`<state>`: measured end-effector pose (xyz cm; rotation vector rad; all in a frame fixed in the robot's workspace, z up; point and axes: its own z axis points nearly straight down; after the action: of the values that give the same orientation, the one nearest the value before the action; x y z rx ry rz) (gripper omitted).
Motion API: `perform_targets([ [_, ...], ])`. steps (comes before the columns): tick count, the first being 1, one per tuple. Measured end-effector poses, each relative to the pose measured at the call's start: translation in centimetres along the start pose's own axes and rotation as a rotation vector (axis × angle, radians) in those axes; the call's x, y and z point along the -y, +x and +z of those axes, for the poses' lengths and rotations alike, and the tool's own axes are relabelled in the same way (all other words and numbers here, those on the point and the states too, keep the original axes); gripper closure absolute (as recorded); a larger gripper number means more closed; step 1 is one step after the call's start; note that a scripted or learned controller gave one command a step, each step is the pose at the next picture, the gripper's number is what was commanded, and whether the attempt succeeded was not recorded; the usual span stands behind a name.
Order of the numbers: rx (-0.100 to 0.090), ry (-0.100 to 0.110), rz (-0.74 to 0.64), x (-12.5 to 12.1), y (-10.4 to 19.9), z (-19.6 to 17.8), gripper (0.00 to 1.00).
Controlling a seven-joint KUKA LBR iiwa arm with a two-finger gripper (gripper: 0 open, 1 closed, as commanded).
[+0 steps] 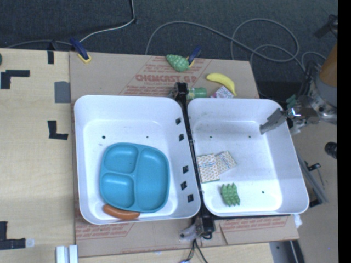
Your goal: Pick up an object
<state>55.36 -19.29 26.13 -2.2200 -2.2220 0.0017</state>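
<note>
You see two white bins: the left bin holds a blue divided plate and an orange sausage; the right bin holds patterned packets and a green studded block. The gripper hangs over the right bin's upper right corner, well apart from block and packets. You cannot tell how its jaws stand; the arm is cut off at the frame's right.

Arm is grey metal, orange band at the upper right edge. Wrist shows silver hardware with a small green spot. Gripper tapers to dark grey fingers.
</note>
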Motion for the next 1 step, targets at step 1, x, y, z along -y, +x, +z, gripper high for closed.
perform_targets([
  [1, -0.002, 0.002, 0.0, 5.15, 4.62, 9.67, 0.0],
])
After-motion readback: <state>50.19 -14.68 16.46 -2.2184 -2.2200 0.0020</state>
